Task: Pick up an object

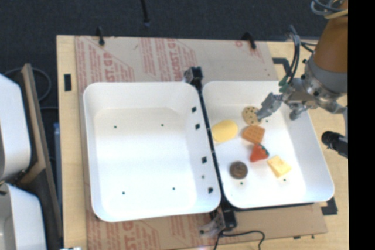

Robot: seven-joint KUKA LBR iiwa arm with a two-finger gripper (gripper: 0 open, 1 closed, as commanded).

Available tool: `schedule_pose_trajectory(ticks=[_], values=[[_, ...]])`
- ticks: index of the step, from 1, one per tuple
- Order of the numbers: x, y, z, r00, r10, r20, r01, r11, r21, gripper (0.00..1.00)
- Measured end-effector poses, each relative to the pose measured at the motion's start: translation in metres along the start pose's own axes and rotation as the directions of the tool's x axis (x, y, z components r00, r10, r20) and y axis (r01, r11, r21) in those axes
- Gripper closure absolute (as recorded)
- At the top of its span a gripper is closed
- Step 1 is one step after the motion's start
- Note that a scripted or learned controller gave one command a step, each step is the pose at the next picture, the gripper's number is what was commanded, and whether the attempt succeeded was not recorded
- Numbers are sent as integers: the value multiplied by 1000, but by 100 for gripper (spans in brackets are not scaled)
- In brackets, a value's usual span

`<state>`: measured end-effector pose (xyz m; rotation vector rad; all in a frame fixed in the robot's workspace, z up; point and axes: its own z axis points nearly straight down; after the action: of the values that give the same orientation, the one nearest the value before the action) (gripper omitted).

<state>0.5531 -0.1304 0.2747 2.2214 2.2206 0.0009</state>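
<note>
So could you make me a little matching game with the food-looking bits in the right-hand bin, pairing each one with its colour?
Things:
1. round lump beside the divider
2. flat disc near the front
3. wedge in the middle
4. block towards the front right

Colours:
A. red
B. pale yellow, rounded
C. dark brown
D. yellow, angular

Pairs: 1-B, 2-C, 3-A, 4-D

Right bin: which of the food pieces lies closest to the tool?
The speckled cookie, at the tool tip. The yellow lump, orange square, red piece, brown disc and yellow wedge lie farther off.
</note>
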Motion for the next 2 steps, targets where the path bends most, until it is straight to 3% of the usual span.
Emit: schedule_pose_trajectory(ticks=[1, 2], values=[[-48, 8, 116, 1000, 4, -1, -4, 1000, 11, 0], [11, -59, 172, 1000, -3, -2, 3, 1000, -5, 0]])
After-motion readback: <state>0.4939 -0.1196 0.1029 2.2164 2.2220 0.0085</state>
